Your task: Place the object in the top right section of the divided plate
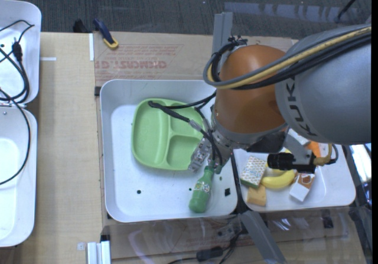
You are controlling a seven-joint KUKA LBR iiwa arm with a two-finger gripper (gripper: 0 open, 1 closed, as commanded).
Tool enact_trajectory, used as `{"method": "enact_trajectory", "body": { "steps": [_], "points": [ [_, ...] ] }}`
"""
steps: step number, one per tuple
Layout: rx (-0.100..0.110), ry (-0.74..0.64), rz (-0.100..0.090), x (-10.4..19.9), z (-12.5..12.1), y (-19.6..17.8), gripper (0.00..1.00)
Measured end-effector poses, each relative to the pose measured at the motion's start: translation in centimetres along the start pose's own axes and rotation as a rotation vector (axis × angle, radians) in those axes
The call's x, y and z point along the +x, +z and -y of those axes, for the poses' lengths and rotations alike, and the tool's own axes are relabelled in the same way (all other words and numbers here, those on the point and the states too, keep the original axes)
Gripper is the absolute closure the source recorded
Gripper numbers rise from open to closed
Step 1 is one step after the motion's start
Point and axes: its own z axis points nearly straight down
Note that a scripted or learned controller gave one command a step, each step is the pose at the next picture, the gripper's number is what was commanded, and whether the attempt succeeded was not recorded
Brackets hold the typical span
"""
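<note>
Green divided plate (159,136) sits in the left bin (118,156), its right edge hidden under the arm. Gripper (204,153) hangs at that edge; jaws too blurred to call. Green bottle (202,191) lies just below. Banana (277,181) in the right bin (336,195), half-covered.

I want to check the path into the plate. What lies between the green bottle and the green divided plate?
In the camera view, the end effector sits between the green bottle and the divided plate, overlapping the plate's lower right rim.
</note>
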Motion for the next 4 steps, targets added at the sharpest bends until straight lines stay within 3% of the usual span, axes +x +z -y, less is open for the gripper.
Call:
{"method": "enact_trajectory", "body": {
  "steps": [1,2,3,4],
  "points": [
    [0.001,-0.161,-0.003,-0.1,0.4,11.7,1.00],
    [-0.002,-0.277,0.001,-1.9,2.4,2.5,1.00],
    [-0.002,-0.353,0.002,-0.2,0.2,-0.1,1.00],
    [-0.003,-0.486,0.003,-0.4,0.4,0.1,1.00]
  ]
}}
